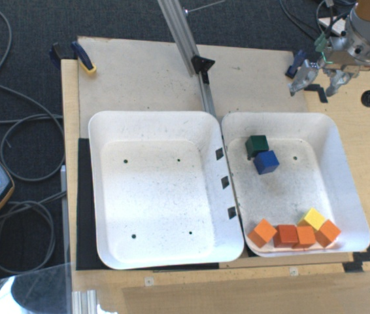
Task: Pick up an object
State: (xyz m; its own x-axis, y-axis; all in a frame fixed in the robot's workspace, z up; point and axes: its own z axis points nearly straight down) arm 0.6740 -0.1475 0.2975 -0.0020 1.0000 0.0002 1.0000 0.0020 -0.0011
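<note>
Nearest us, along the front wall of the right bin (pixel 342 150), we see a row of blocks: an orange block (pixel 261 233) at the left end, a darker orange-red block (pixel 286 235) touching it, another orange block (pixel 304 235), then an orange block (pixel 328 232) at the right end, with a yellow block (pixel 314 218) just behind the last two and touching them. Farther back in the same bin we find a blue block (pixel 266 161) and a green block (pixel 257 144) touching it from behind. We see the left bin (pixel 100 142) beside it, the two rims meeting under a slanted metal rail (pixel 182 31). On the desk (pixel 133 77) behind the bins, a blue and yellow clamp (pixel 84 56) sits at the far left corner. We see the tool (pixel 316 84) over the desk behind the right bin, well apart from every block, its fingers spread with nothing between them.
</note>
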